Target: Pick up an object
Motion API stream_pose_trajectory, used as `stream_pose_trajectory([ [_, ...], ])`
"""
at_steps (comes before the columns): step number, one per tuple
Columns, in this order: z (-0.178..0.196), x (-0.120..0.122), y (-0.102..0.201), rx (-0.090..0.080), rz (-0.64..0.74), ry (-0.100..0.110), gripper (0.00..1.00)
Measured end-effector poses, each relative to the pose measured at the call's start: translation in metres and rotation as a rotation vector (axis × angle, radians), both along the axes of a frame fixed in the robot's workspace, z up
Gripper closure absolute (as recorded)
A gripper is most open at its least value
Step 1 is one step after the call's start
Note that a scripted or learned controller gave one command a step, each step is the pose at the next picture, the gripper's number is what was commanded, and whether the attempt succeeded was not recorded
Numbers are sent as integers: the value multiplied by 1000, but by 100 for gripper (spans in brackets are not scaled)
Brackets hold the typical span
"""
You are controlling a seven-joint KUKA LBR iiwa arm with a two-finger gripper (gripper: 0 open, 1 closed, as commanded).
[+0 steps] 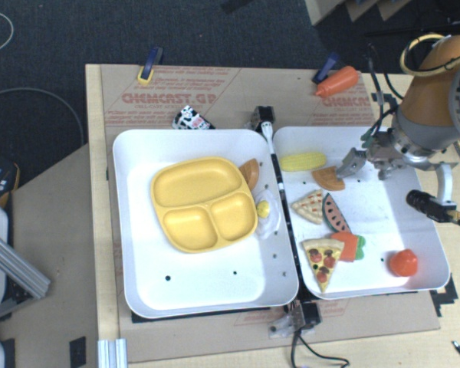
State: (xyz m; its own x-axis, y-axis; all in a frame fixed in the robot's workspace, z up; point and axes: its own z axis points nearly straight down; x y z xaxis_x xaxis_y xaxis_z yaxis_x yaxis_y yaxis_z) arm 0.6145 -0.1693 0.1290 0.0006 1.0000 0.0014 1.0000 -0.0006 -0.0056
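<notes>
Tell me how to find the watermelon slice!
Look in the right bin, the one full of toy food. Near its middle lies the watermelon slice, beside a waffle wedge. It alone is red with a dark green rind.

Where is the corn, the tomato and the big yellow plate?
corn (302,161), camera view, the middle of the cob, at the back of the right bin.
tomato (403,263), camera view, the middle of its red skin.
yellow divided plate (195,182), camera view, the floor of its large compartment.
</notes>
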Motion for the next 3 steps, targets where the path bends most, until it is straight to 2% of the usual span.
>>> stream_pose_trajectory([
  [1,-42,2,1,3,0,-7,0],
  [2,-26,6,1,-1,3,-20,100],
  [3,21,14,-2,-4,1,-13,100],
])
